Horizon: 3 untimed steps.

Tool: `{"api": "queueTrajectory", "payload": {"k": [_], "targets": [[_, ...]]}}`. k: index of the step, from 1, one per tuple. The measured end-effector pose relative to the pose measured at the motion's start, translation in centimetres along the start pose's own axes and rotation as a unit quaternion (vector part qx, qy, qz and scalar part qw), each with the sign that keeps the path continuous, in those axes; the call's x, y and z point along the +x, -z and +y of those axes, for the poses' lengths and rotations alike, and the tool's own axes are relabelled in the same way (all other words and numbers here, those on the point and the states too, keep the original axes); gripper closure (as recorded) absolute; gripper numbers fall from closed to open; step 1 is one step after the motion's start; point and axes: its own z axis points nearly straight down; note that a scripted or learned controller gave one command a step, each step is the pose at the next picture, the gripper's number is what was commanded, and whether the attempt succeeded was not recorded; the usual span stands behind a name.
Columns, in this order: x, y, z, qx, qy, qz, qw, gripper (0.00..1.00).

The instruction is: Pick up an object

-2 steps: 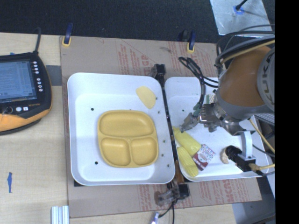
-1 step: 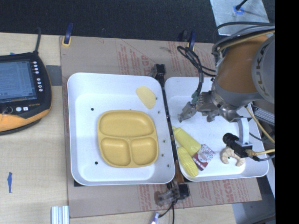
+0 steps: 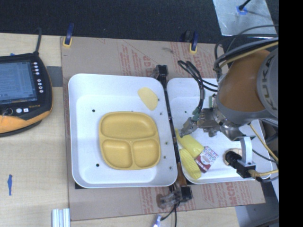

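Yellow corn cob [image 3: 191, 151] in the right bin [image 3: 185, 91] looks light, stiff and slippery; grip across its middle, though I cannot tell the gripper's [image 3: 190, 125] state.

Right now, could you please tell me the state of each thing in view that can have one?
Yellow divided tray: upright, lying flat in the left bin.
Pale yellow oval piece: loose in the left bin, apart from the tray.
Corn cobs: lying in the right bin, touching each other.
Red and white packet: lying beside the corn.
End effector: low above the corn.
Handheld control pad: screen lit.
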Motion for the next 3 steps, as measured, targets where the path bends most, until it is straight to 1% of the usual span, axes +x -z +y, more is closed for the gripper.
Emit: {"api": "queueTrajectory", "payload": {"k": [1, 2, 3], "targets": [[-2.2, 0.0, 4.2, -0.001, -0.001, 0.001, 1.0000, 0.00], [0.7, 0.0, 3.2, 0.001, 0.002, 0.000, 1.0000, 0.00], [-0.4, 0.0, 2.6, 0.001, 0.001, 0.000, 1.0000, 0.00]]}}
